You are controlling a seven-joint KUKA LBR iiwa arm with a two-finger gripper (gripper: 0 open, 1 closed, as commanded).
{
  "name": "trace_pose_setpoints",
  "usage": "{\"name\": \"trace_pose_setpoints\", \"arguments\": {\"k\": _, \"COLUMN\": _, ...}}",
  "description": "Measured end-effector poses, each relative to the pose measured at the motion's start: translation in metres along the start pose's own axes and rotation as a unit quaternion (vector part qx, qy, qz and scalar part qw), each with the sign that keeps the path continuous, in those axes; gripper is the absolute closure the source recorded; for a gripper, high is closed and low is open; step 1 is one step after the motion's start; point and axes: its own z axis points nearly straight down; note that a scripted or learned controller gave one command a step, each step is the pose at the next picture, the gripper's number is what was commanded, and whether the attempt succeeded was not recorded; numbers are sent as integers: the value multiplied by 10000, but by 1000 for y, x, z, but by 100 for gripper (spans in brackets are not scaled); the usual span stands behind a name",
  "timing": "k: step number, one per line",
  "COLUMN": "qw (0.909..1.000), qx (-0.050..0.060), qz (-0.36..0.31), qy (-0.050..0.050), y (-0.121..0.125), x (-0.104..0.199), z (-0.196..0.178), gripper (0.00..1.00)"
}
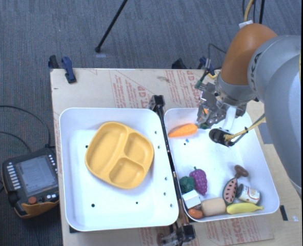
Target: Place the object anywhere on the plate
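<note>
While the scene is swept from the left, a teach pendant (pixel 32 182) is seen lying on the carpet beside the tabletop (pixel 115 83). Next, the left bin (pixel 72 137) is met, and in it the yellow plate (pixel 120 154), a three-compartment dish on which nothing has been set; the placing, then, is judged as not yet done.

Across the divider, the right bin (pixel 259 152) is reached, and near its upper left corner the toy carrot (pixel 182 131) is found, its orange body slanting up toward the gripper (pixel 206 118). The carrot's right end is met by the gripper's tip, but whether it is actually pinched cannot be told: the fingers are masked by the wrist and their state is left open. It cannot be told either whether the carrot is lifted or resting on the bin floor.

Lower in the same bin, a cluster is noted: purple grapes (pixel 198 180), a watermelon slice (pixel 230 189), a banana (pixel 243 208).

By this reckoning, at best a grasp is underway; the carry over the divider and the release onto the plate are all left to do.
</note>
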Motion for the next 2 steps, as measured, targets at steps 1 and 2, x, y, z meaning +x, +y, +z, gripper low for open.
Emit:
{"name": "trace_pose_setpoints", "arguments": {"k": 1, "qw": 9980, "qx": 7, "qz": -634, "qy": 4, "y": -61, "x": 70, "z": -1, "gripper": 100}}
{"name": "trace_pose_setpoints", "arguments": {"k": 2, "qw": 9884, "qx": 73, "qz": -1515, "qy": -24, "y": -127, "x": 166, "z": 77, "gripper": 100}}
